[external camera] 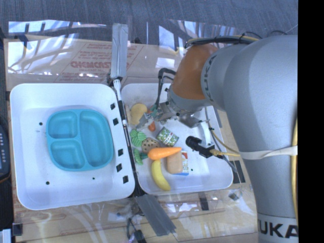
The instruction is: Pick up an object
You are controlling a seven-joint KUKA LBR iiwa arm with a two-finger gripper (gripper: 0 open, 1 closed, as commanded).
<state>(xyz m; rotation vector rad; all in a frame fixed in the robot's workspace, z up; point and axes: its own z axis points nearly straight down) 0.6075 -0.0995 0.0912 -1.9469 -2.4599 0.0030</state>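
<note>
My gripper [154, 116] reaches down into the right bin [217, 173], at its upper left part, beside a yellow lemon-like piece [136, 111]. Small metallic and red bits sit right at the fingertips; I cannot make out how the fingers stand. Below the gripper lie a green patterned can [167, 136], a brown dotted cookie [148, 145], green leafy pieces [136, 137], an orange carrot [164, 153], a banana [159, 174] and a tan bread slice [175, 163]. The orange wrist band [190, 77] and grey arm cover the bin's upper right.
The left bin [30, 186] holds a blue three-compartment plate [79, 138]. A black divider strip [123, 135] runs between the bins. A black cable end [198, 147] hangs over the right bin near the bread.
</note>
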